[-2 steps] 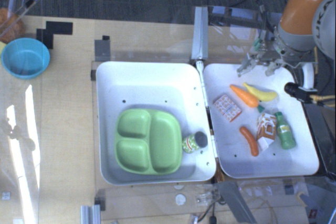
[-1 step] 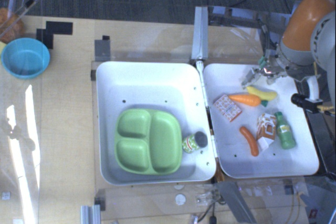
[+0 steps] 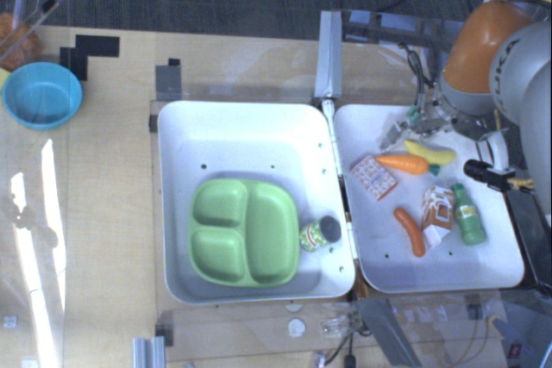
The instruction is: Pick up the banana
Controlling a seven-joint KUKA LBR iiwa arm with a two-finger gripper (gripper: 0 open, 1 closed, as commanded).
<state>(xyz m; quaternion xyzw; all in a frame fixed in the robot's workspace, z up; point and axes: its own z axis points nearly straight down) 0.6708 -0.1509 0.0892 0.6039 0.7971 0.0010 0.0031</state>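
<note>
In the right bin (image 3: 504, 267), taking the banana (image 3: 430, 152) as the mark: nearest the camera lie a red sausage (image 3: 410, 231), a small carton (image 3: 437, 208) and a green bottle (image 3: 468, 215). The carrot (image 3: 403, 163) touches the banana's near side; a checkered pack (image 3: 373, 177) lies left of it. The banana's long axis runs left-right. Just behind it hovers the hand (image 3: 414, 126), apart from the banana, grasp state unclear. The green plate (image 3: 244, 231) sits far left.
</note>
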